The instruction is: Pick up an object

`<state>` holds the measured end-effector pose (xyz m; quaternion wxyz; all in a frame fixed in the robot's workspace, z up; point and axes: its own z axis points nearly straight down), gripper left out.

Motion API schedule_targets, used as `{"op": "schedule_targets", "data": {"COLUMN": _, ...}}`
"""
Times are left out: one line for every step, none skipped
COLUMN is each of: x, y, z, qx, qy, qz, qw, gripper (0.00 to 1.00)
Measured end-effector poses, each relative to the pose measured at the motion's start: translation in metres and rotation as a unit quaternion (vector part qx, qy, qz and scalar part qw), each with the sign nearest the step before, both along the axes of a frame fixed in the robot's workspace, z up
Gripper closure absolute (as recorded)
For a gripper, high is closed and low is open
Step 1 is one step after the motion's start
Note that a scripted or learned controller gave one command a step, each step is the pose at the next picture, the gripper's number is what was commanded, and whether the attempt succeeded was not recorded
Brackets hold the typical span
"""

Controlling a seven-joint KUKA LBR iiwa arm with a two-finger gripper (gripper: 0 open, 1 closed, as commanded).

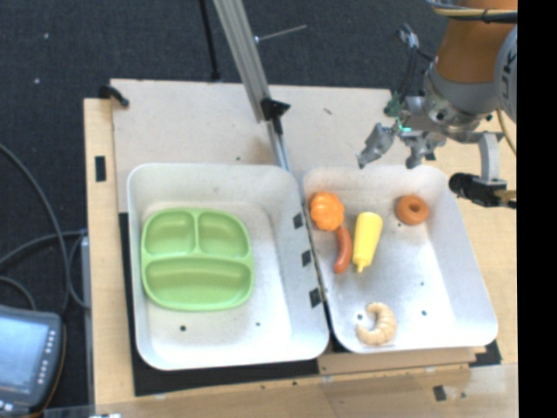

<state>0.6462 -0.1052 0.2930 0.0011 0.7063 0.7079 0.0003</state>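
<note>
Arm [474, 33] cropped at top edge

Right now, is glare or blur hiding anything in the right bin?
Camera view: soft overall, no harsh glare; the right bin reads evenly lit, its donut and croissant distinct with faint shadows; the tool looks slightly blurred.

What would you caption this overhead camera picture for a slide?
Open gripper above the right bin of toy foods; green tray in the left bin.

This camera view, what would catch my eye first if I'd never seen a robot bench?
Probably the bright green divided plate, alone in the left bin. Next, the toy food scattered in the right bin: an orange pumpkin, yellow mustard bottle, doughnut and croissant. The gripper hangs open above that bin's far edge.
</note>
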Motion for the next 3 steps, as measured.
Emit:
{"op": "schedule_targets", "data": {"x": -0.030, "y": 0.030, "z": -0.093, "qx": 0.0008, "qy": 0.005, "qz": 0.001, "qw": 1.0000, "gripper": 0.00}}
{"op": "schedule_targets", "data": {"x": -0.045, "y": 0.038, "z": -0.092, "qx": 0.0003, "qy": 0.002, "qz": -0.001, "qw": 1.0000, "gripper": 0.00}}
{"op": "schedule_targets", "data": {"x": -0.064, "y": 0.065, "z": -0.083, "qx": 0.0013, "qy": 0.001, "qz": 0.001, "qw": 1.0000, "gripper": 0.00}}
